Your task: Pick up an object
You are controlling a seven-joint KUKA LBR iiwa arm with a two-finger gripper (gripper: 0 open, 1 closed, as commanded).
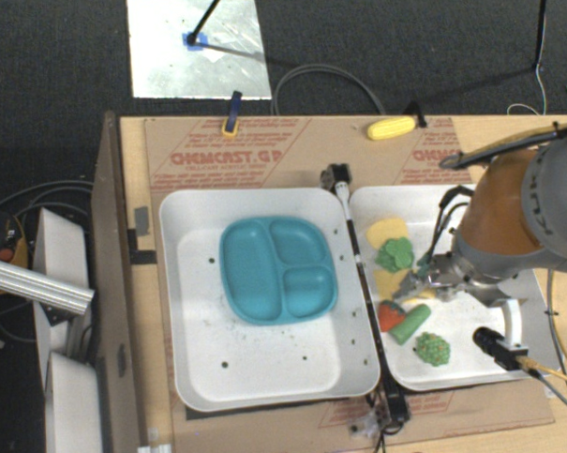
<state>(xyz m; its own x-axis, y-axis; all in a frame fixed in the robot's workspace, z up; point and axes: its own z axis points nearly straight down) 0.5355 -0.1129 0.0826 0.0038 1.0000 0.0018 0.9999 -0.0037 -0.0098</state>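
Camera view, fixed overhead, slanted.

Table (261, 142): cardboard-faced, printed in red, bearing two shallow white bins side by side.

Left bin (200, 365): held one teal divided plate (278, 268), three compartments, lying flat near the middle. Nothing on the plate.

Right bin (459, 368): held a cluster of toy foods toward its left wall. Listed far to near: yellow piece (388, 230); green leafy piece (394, 254) just near of it, touching; second yellow piece (389, 282) below that; red piece (390, 314) at the divider side; green cylinder (411, 322) lying tilted, touching the red piece; green broccoli-like piece (432, 349), set slightly apart toward the near edge.

Arm: grey with orange band, reaching in from the right over the right bin. Tool (425, 285) positioned low among the cluster, beside the second yellow piece and just far of the green cylinder. Spread of the tool: cannot tell, detail too small and cluttered. Nothing seen clearly held.

Outside the bins: yellow item (390, 127) on the far table edge; silver sheet (199, 46) on the floor beyond.

Handling, judged: pieces likely light, hollow plastic, stiff, somewhat slippery, prone to roll or skid. Green cylinder best taken across its short width at mid-length. Crowding of neighbours likely to hinder a clean hold.
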